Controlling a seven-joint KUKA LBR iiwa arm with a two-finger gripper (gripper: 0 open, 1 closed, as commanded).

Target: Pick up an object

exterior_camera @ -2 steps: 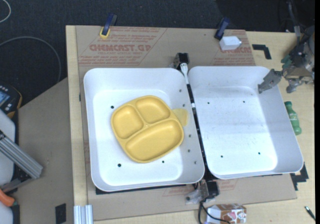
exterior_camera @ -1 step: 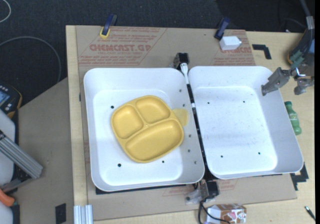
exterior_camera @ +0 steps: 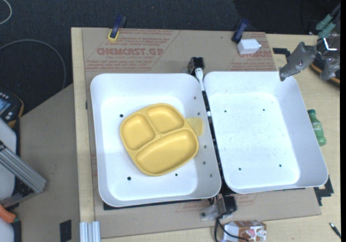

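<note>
Up at the far right edge of the frame, the grey metal two-finger gripper [exterior_camera: 287, 69] hangs low, its tips pointing down and to the left. The wrist behind it runs off toward the right, with cables and fittings bunched around it. Its fingertips sit close together, nothing showing between them.

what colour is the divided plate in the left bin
Yellow: the three-compartment plastic plate, camera view.

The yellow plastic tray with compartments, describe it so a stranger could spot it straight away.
Look at the left white bin of the two side by side. The yellow divided plastic tray lies flat near its middle. It has three compartments, two small and one large.
</note>
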